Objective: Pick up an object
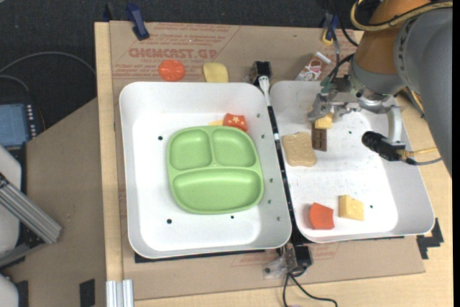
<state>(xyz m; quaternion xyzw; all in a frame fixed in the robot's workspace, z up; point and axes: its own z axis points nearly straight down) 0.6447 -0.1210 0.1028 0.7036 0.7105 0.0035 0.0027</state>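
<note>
Your hand (321, 127) hangs over the right bin (402, 219), its grip impossible to read; a brown block (320, 139) sits just at its 6 o'clock, long axis running 12-to-6, beside the bread slice (298, 149).

Just one fixed camera here, mounted above the bench (108, 154) and tilted down at a slant. Both white bins (136, 176) are taken in from moderate height, side by side, with the arm (424, 32) seen entering from the right.
</note>
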